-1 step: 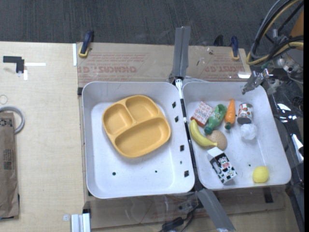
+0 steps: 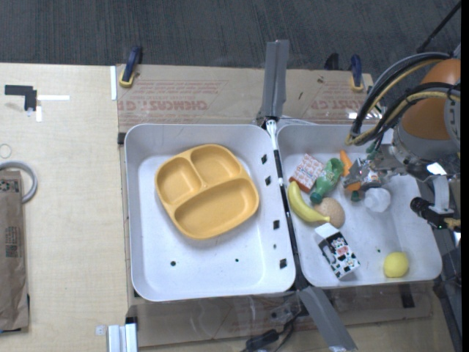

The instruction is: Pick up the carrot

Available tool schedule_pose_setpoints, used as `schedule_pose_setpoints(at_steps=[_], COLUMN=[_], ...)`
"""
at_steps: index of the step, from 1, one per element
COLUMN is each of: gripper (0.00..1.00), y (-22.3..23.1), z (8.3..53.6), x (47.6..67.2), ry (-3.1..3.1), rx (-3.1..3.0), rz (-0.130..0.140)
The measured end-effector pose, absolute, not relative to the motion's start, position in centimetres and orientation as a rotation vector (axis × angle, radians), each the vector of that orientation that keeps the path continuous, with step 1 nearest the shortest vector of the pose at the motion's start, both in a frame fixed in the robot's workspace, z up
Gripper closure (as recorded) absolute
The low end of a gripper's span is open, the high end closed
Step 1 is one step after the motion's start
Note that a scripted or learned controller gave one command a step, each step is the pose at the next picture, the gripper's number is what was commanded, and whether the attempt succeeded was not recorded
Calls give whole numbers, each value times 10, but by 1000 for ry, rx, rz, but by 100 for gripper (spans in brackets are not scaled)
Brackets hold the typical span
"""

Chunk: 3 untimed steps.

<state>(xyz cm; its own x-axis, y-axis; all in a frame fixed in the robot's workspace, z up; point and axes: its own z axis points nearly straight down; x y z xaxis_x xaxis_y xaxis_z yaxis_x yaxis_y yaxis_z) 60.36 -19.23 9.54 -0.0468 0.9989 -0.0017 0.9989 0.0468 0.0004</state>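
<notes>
The carrot (image 2: 345, 160) is a small orange piece lying in the right bin (image 2: 418, 270), just right of a green bottle-shaped toy (image 2: 326, 182). My gripper (image 2: 361, 176) is down over the carrot's near end, and a bit of orange (image 2: 353, 188) shows beneath it. The gripper body hides most of the carrot. The carrot looks as if it rests on the bin floor, not lifted.
The right bin also holds a banana (image 2: 304, 205), a red-and-white packet (image 2: 307, 171), a tan round item (image 2: 333, 211), a small carton (image 2: 338, 254), a lemon (image 2: 396, 265) and a white object (image 2: 378, 199). A yellow divided plate (image 2: 207, 190) lies in the left bin (image 2: 146, 270).
</notes>
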Motion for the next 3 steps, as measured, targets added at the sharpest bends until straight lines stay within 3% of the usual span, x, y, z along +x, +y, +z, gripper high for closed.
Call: schedule_pose_setpoints(at_steps=[1,2,3], gripper=[100,100,0], y=[-196,-199,-198], z=[111,128,121], x=[606,610,607], ry=[2259,2248,2256], rx=[2163,2155,2163], rz=[2,10,1])
